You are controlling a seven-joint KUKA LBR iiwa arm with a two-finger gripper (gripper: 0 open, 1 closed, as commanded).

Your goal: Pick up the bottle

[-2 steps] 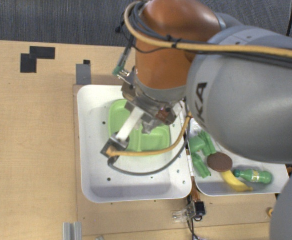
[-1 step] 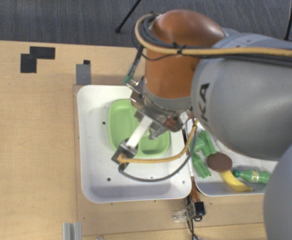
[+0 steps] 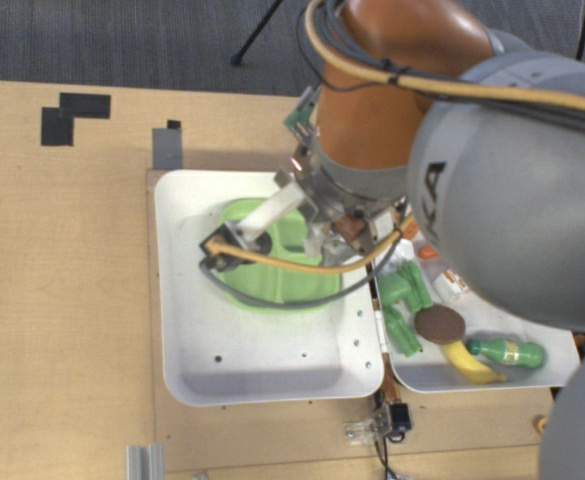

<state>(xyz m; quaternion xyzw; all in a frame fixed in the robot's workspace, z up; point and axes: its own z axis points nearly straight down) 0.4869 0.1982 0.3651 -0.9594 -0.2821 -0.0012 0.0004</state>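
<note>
The bottle (image 3: 508, 352) is lying on its side in the right bin (image 3: 427, 380), close to that bin's near wall. It is green with a yellow label around its middle. Its long axis is running almost straight across the view, left to right, and its narrower end seems to be pointing toward the view's left, where it is touching or nearly touching a banana (image 3: 469, 366). A brown round disc (image 3: 439, 324) is sitting just beside the banana, and some green pieces (image 3: 403, 306) are lying near the wall between the bins. The gripper (image 3: 324, 240) is hanging over the left bin (image 3: 187, 368), above the right part of a green plate (image 3: 272, 286), well apart from the bottle. The arm (image 3: 512, 198) is covering it from above, so whether it is open or closed cannot be told.
</note>
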